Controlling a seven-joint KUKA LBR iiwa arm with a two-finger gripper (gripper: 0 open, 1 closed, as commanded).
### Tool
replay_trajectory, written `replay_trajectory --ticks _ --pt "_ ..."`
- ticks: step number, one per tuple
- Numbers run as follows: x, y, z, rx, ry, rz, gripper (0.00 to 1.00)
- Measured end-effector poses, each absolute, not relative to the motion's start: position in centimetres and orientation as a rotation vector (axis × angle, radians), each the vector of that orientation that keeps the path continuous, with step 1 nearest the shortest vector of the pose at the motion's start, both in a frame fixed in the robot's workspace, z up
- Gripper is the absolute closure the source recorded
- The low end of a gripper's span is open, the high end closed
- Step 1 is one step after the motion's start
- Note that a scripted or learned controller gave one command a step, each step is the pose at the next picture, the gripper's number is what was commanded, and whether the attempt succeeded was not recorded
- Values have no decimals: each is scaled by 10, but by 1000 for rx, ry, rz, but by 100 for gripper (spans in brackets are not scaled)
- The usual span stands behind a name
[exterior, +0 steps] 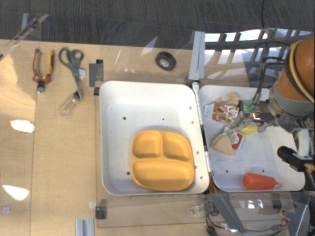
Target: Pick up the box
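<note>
Wooden bench bears two bins; the right bin (pixel 290 181) holds the clutter. Camera view: the gripper (pixel 244 123) hangs low over that pile, its grip unreadable. Just left of it lies the box (pixel 225 113), flat, apparently not yet lifted.

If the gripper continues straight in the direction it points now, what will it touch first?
The gripper points toward the view's left, low over the right bin. Its line probably meets the small box or the tan wedge first; height is hard to judge from above.
</note>
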State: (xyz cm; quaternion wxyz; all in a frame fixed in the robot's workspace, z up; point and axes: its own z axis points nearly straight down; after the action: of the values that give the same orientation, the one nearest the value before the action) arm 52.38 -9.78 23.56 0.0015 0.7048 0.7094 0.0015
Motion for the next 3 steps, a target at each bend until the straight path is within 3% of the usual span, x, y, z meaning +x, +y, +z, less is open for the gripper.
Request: replay_trajectory --ticks 2,3 --pt "570 -123 90 2068 2350 14 0" --pt "572 -123 102 2060 2344 18 100"
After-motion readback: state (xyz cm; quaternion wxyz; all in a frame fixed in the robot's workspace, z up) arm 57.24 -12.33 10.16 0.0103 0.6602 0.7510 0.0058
